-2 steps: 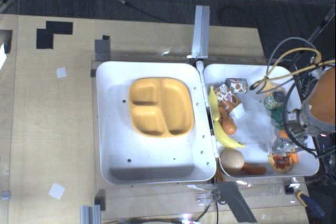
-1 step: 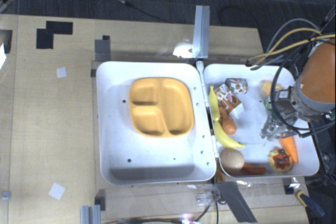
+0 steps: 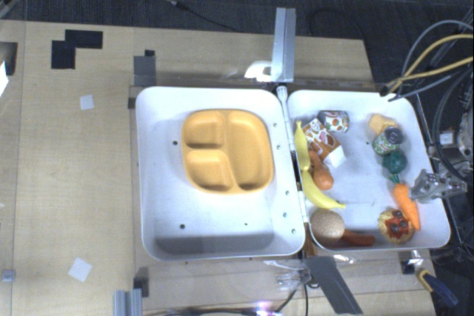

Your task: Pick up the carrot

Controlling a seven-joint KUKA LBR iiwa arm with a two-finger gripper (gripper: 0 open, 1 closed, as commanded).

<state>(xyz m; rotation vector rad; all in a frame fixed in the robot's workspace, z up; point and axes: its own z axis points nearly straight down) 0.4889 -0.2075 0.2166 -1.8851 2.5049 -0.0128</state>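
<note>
Approach step: the carrot waits untouched in the right bin.

Nearest the camera, the carrot [image 3: 406, 205] lies against the right bin's [image 3: 355, 95] right wall, just above a round red-and-yellow toy [image 3: 395, 226] and below a green ball [image 3: 395, 162]. Beside it at the rim sits the gripper [image 3: 435, 185], holding nothing; whether it is spread or pressed together cannot be told. Next it likely must move over the carrot and descend.

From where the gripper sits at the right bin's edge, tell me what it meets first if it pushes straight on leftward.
The gripper sits at the right bin's right rim, pointing left into it. The carrot looks first in line, its top end just beside the gripper. Depth is unclear from above, so it might pass over.
</note>
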